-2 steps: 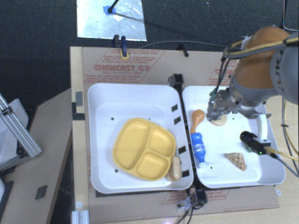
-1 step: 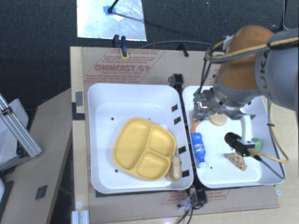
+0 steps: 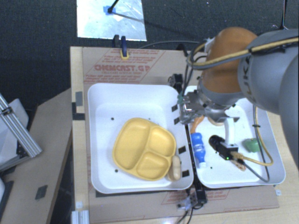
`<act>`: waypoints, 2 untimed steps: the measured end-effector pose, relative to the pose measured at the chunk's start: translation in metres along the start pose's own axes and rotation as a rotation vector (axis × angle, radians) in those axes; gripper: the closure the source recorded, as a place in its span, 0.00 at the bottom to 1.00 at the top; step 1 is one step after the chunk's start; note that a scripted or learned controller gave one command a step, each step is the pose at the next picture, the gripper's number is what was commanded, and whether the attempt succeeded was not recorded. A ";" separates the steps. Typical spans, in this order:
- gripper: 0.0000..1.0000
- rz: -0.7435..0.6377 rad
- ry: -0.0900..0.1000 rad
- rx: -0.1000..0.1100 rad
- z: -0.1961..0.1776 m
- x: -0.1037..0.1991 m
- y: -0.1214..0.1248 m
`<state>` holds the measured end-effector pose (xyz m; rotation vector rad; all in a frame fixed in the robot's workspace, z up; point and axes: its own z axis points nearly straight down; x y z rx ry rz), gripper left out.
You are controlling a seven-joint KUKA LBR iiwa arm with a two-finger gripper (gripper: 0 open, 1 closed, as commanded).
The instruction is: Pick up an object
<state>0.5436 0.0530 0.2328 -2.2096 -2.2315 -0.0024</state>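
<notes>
Nearest, arm (image 3: 243, 69) hangs over right bin (image 3: 273, 169); gripper (image 3: 191, 111) state unclear. Blue bottle (image 3: 198, 148) below it. Yellow tray (image 3: 145, 148) fills left bin (image 3: 107, 97).

blue clamp (image 3: 124, 46) on cardboard sheet (image 3: 122, 66), metal rail (image 3: 18, 130)

One fixed cam above my bench (image 3: 60, 125), looking down at a slant. Mid-range: both white bins in frame, left bin (image 3: 100, 101) whole, right bin (image 3: 273, 171) partly behind my arm (image 3: 261, 64), which enters from the frame's right. Bench's far edge and dark floor at the top.
</notes>
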 end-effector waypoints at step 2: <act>0.00 0.006 -0.001 -0.001 0.013 0.050 -0.010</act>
